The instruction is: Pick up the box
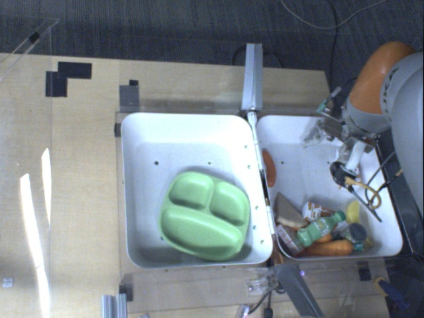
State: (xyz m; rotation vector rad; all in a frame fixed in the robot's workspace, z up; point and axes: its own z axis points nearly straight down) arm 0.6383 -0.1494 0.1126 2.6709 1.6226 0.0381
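Starting in the left bin (132,177): a green tray (205,214) with three compartments, lying face up and a little askew. Right of the green tray, just across the wall between the bins, in the right bin (291,144): a reddish-orange oval thing (268,166) resting against that wall. Further right of the tray, level with its lower half: the brown box (286,209), tilted, at the near edge of a heap. Touching or close against the box on the side away from the tray: a small white-and-red packet (314,211), a green bottle (320,228) on its side, and a carrot (329,248) below the bottle. Beyond these, still further from the tray: a small yellow thing (353,211) and a dark round lid (358,232). Furthest right of the tray and higher in the view: the gripper (334,138), over the bare part of the right bin, well apart from the box. Cannot tell whether spread wide or drawn narrow.
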